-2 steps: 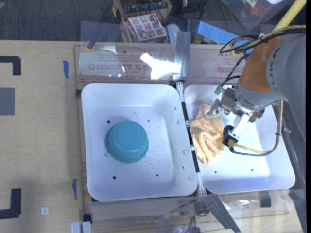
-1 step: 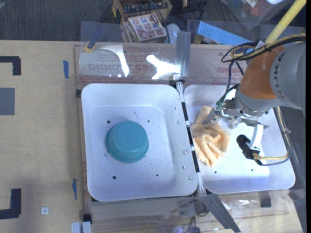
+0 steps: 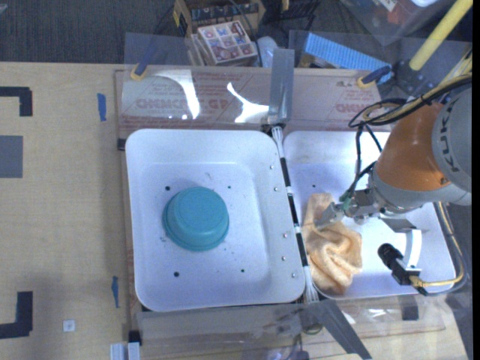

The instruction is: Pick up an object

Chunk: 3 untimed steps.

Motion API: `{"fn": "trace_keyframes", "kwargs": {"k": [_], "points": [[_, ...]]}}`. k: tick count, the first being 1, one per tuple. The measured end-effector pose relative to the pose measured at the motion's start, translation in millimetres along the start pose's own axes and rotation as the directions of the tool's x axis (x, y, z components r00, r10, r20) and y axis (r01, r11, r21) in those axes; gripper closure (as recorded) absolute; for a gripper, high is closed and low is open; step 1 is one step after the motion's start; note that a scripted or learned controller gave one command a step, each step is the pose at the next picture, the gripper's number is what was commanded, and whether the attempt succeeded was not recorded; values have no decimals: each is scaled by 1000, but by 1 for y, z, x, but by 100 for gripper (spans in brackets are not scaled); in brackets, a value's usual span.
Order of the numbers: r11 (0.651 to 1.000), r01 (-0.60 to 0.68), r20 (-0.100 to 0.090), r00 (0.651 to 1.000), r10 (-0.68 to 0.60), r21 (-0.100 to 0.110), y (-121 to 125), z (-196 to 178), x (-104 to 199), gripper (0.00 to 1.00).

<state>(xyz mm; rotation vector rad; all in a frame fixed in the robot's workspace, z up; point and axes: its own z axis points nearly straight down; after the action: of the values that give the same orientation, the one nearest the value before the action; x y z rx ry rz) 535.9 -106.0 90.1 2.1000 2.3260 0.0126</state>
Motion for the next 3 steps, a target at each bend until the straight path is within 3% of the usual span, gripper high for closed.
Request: {"fn": "trace_keyframes", "kwargs": {"k": [1,2,3], "points": [[999,-34,2,999,34,-2,29,0,7,0],[998,55,0,998,-55,1,-37,0,15,0],[999,53,0,999,-53,-6,-35,-11,15,100]]}}
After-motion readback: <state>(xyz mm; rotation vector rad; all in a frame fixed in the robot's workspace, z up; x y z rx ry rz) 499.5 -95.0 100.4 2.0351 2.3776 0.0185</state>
